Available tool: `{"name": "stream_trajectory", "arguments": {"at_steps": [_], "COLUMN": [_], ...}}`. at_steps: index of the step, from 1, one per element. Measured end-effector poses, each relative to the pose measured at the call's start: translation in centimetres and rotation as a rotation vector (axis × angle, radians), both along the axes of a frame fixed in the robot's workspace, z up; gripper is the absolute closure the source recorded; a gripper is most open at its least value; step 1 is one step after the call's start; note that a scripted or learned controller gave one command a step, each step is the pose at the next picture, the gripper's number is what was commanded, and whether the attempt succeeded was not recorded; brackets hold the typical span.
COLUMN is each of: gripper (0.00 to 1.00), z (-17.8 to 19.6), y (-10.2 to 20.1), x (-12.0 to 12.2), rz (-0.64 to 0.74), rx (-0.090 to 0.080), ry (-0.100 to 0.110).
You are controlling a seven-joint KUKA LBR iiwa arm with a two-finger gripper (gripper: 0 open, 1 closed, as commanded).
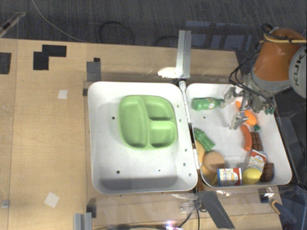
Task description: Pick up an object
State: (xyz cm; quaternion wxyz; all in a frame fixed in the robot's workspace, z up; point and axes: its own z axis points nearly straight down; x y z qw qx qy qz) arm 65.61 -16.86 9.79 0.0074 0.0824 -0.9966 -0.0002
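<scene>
Nearest us, along the near wall of the right bin (283, 143), we see a small can (228, 176) with a blue and white label, a yellow lemon-like piece (251, 175) at its 3 o'clock, and a red and white carton (256, 161) just behind that. A tan round piece (214, 161) sits at the can's 11 o'clock.

The arm (278, 61) comes in from 3 o'clock, its orange band high over the bin's far right corner, and the wrist drops steeply toward the bin floor. The pincer (243, 110) hangs low over the far right part of the bin; its metal fingers (236, 121) look slightly parted, though glare blurs them, and we see nothing clearly gripped between them.

An orange carrot-like piece (250, 115) lies right under the pincer, touching or just beside the fingers. A sausage (246, 138) lies at the pincer's 6 o'clock, its long axis running roughly 12 to 6. A green bottle (207, 103) lies on its side at the pincer's 9 o'clock, long axis 9 to 3, cap toward 3.

The left bin (103, 128) holds a green divided tray (147, 121) on the desk (43, 143).
</scene>
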Motion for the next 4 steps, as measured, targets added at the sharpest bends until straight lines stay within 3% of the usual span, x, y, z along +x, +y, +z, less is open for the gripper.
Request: {"name": "stream_trajectory", "arguments": {"at_steps": [1,2,3,4], "gripper": [0.0,1.0,0.0,0.0], "z": [-0.9,0.6,0.6,-0.9], "y": [-2.4,-2.2,-2.2,-2.1], "x": [-3.1,-2.6,-2.6,-4.3], "rz": [0.016,0.02,0.02,-0.027], "rx": [-0.001,-0.003,-0.003,0.0], "ry": [-0.026,-0.043,-0.042,-0.027]}}
